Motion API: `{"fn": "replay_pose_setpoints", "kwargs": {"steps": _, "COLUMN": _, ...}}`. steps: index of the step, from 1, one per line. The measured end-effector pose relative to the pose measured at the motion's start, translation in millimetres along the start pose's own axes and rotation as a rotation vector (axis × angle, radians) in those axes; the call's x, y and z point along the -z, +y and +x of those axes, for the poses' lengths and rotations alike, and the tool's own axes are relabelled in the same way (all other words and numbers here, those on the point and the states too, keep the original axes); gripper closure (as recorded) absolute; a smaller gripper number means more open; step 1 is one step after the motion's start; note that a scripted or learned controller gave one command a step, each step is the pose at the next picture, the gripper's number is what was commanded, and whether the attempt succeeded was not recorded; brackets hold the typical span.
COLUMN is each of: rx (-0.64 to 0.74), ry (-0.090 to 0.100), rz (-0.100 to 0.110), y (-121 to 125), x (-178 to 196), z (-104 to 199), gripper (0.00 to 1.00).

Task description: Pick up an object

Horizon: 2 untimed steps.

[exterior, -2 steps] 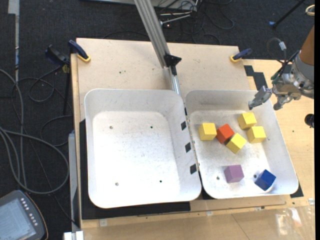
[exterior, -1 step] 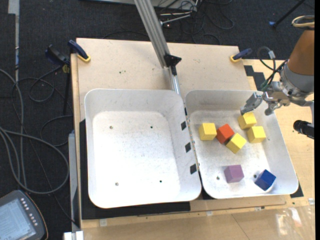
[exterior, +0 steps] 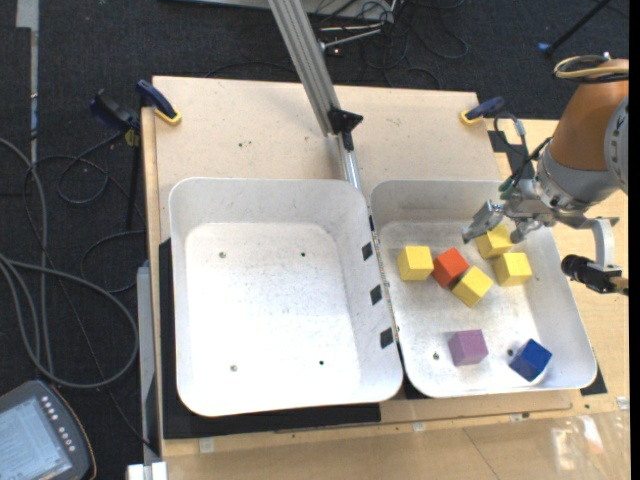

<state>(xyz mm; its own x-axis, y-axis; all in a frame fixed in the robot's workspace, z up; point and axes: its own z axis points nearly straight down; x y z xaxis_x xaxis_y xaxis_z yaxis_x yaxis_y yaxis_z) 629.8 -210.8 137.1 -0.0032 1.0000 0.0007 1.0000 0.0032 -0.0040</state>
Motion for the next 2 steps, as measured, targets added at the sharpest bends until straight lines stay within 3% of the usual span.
{"fn": "replay_pose_setpoints", "kwargs": {"steps": 1, "rx": 0.001, "ry": -0.003, "rz": -0.007, "y": 1.7, "x": 14.1, "z": -0.6, "gripper": 1.00}}
{"fn": "replay_pose_setpoints", "kwargs": {"steps": 2, "rx": 0.001, "ry": -0.003, "rz": -0.012, "y": 7.6, "x": 65.2, "z": 8.8, "gripper": 1.00}}
